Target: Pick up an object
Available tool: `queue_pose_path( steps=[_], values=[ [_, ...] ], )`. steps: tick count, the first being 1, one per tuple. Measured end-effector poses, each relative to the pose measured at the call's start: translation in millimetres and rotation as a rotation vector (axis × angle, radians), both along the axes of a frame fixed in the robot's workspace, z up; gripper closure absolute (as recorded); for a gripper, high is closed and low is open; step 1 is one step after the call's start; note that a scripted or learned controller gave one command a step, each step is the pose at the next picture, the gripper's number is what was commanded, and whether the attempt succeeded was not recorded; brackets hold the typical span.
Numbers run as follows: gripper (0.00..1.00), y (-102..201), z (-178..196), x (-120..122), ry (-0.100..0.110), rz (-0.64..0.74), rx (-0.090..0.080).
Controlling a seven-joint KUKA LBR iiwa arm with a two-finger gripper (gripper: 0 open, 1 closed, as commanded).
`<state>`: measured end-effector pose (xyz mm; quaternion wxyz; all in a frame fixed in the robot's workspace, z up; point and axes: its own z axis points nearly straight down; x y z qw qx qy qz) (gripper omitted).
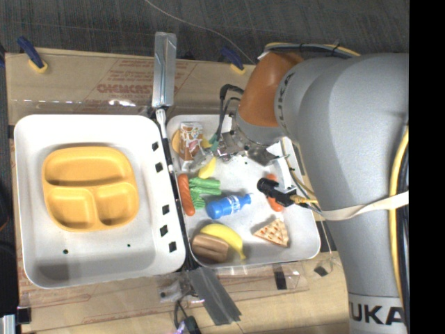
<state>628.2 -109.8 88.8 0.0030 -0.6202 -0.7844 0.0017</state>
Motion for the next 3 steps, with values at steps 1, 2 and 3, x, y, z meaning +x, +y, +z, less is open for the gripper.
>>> queue_pose_path(
  steps=[1, 2, 3],
  values=[
    [1.00, 1, 12, 2, -0.003, 0.005, -0.001],
    [1.00, -11, 3, 28, -0.007, 0.108, -0.001],
    [1.00, 46, 107, 30, -0.013, 0.298, 0.000]
  ],
)
